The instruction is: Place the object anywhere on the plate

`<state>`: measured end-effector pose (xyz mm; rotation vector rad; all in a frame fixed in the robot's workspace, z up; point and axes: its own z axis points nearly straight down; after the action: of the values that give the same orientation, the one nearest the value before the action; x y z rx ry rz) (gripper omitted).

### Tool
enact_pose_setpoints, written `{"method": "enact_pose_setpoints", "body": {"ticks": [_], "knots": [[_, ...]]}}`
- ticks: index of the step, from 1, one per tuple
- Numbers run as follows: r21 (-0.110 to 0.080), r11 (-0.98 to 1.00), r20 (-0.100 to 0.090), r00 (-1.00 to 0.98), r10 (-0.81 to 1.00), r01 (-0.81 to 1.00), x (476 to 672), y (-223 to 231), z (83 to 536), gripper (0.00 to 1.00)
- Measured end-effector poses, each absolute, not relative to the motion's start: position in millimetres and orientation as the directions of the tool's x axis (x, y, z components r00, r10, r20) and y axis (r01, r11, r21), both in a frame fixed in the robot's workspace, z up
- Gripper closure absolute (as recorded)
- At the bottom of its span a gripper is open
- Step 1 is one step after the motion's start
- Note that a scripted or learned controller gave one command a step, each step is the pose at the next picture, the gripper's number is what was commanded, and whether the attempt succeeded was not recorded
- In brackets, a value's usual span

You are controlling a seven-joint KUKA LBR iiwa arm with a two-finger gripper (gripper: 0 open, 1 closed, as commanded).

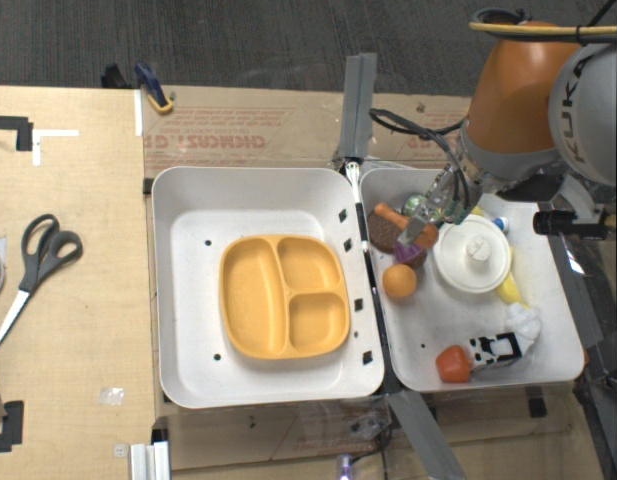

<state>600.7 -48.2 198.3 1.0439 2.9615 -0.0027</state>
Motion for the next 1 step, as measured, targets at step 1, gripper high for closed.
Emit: {"method": "enact_pose_setpoints", "body": {"ticks": [1], "knots": [[0.0,0.671,-0.002,-0.671,0.742,0.742,614.9,26.1,199.0,1.0]]}}
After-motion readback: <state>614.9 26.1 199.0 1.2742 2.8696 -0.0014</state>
